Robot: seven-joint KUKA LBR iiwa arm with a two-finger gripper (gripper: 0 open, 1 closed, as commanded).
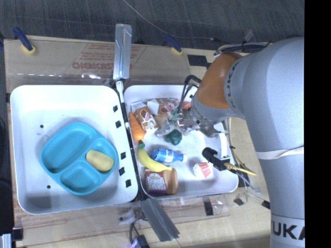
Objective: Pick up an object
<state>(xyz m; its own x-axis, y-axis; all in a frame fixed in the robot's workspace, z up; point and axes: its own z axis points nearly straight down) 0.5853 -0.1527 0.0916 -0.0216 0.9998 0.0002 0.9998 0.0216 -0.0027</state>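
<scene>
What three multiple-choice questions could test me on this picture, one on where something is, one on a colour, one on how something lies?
1. Where is the blue divided plate?
A. left bin
B. right bin
C. on the floor

2. What colour is the lump on that plate?
A. red
B. yellow
C. black

3. How does the small water bottle sit?
A. upright
B. on its side
C. stuck in the jar

Answers: 1 A, it rests in the left bin. 2 B, it is plainly yellow. 3 B, it lies flat beside the banana in the right bin.
</scene>
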